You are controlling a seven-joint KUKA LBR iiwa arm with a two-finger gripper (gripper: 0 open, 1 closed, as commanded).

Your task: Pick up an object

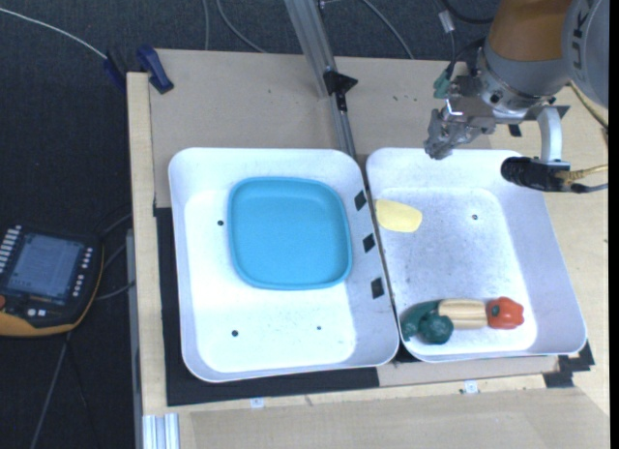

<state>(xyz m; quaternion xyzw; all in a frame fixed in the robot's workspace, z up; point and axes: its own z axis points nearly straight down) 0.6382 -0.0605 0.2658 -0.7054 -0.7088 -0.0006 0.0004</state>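
My gripper hangs above the back left rim of the right bin, with nothing seen between its fingers. A yellow piece lies in that bin near its left wall, a little in front of and left of the gripper. Along the bin's front wall lie a dark green item, a tan cylinder and a red tomato-like item, side by side and touching.
The left bin holds a blue square plate. A metal pole slants up from between the bins at the back. A teach pendant lies off the bench to the left.
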